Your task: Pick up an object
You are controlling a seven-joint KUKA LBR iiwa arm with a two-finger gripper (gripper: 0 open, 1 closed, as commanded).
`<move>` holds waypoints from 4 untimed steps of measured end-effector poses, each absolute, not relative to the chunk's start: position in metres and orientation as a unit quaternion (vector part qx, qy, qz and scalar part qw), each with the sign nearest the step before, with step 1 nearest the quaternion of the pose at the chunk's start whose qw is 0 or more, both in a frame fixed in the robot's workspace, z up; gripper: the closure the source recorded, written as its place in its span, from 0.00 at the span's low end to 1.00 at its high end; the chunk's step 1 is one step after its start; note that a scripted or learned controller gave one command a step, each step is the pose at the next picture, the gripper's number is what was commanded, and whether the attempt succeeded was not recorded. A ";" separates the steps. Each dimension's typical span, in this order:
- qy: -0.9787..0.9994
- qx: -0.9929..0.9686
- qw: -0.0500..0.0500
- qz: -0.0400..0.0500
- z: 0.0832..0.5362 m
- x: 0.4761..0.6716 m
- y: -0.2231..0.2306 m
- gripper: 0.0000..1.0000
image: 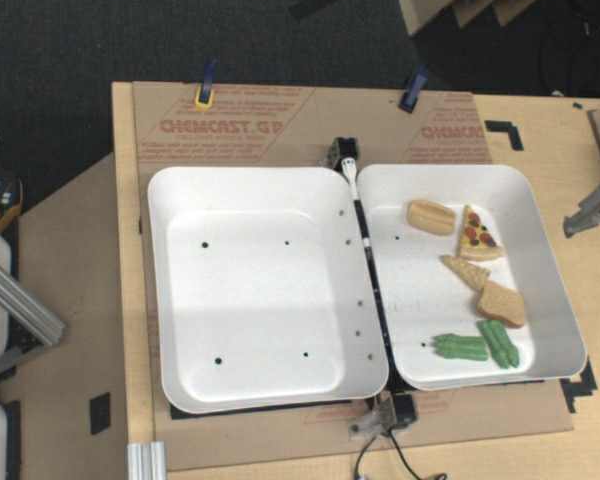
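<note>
The right bin [545, 258] holds several toy foods. A tan bread roll [431, 217] lies near its back, with a pizza slice [477, 234] just to its right. Below them sit a pale wedge [466, 270] and a brown bread slice [502, 304]. Two green bean pods [460, 347] [500, 343] lie near the front wall. A grey piece of my gripper [587, 213] pokes in at the right edge, outside the right bin's rim and apart from all the objects.
The left bin [180, 268] sits beside the right one, and a black divider strip [365, 258] runs between them. Both rest on a cardboard sheet [280, 118] held by a yellow clamp [206, 93] and a blue clamp [413, 90] at the back.
</note>
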State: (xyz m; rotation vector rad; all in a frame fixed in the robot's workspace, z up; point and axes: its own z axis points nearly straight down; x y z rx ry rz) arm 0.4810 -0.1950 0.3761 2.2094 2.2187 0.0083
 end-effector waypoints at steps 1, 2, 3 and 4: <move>0.710 0.704 0.005 0.004 0.459 0.481 -0.132 0.00; 0.708 0.707 0.004 0.001 0.464 0.481 -0.136 1.00; 0.705 0.710 -0.007 -0.004 0.302 0.477 -0.191 1.00; 0.706 0.709 -0.006 -0.003 0.178 0.479 -0.225 1.00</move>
